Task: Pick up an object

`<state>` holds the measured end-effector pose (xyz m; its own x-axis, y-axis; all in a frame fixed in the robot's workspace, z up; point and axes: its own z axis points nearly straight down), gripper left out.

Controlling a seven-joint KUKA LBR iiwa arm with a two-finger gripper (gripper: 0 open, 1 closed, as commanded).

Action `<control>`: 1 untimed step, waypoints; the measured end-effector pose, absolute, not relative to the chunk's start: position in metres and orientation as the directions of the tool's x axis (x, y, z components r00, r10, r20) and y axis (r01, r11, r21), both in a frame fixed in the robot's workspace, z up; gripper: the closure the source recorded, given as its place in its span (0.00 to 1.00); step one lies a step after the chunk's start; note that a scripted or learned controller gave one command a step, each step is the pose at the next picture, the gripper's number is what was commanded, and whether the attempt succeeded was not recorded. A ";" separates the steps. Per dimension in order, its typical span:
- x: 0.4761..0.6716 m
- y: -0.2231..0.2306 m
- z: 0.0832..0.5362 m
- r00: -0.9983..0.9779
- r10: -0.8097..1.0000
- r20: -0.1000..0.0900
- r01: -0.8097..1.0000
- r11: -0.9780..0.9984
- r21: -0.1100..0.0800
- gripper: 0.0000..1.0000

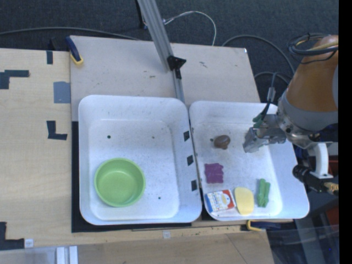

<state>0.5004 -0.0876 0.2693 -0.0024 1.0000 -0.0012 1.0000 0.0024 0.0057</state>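
Observation:
The right bin holds several small objects. A brown lump lies near its middle, with a purple block below it. Along the front wall sit a red-and-white packet, a yellow piece and a green piece. My gripper hangs over the right half of this bin, a short way right of the brown lump and apart from it. I see nothing between its fingers.
The left bin holds a green bowl at its front left. A grey pole slants down to the bins' shared edge. Cables lie on the dark floor behind the bench.

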 end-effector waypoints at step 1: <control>0.535 -0.042 0.259 -0.006 1.000 0.000 1.000 0.006 0.000 1.00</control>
